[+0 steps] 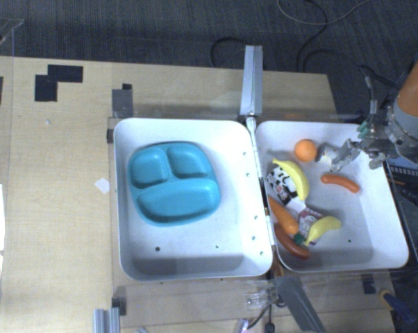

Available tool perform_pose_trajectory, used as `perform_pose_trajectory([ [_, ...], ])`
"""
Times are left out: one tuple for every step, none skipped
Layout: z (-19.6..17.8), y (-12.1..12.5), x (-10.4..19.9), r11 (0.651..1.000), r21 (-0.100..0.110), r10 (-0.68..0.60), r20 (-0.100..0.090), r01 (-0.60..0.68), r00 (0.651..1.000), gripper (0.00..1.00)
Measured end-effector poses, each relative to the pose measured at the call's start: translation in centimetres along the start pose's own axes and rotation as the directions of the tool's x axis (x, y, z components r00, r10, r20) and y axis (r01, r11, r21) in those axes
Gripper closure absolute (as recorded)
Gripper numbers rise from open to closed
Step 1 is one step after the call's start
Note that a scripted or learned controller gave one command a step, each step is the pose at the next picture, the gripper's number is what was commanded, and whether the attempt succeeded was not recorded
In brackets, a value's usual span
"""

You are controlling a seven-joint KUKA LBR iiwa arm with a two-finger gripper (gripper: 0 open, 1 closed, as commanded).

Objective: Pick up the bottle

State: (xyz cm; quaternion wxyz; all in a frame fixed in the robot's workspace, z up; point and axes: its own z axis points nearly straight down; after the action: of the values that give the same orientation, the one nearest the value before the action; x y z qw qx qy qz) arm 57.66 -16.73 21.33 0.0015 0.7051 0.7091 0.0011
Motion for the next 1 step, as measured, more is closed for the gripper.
perform_pose_trajectory([
  [-6.03, 3.40, -2.22, 0.999, -0.004, -0.040, 0.002, 0.040, 0.999, 0.00],
])
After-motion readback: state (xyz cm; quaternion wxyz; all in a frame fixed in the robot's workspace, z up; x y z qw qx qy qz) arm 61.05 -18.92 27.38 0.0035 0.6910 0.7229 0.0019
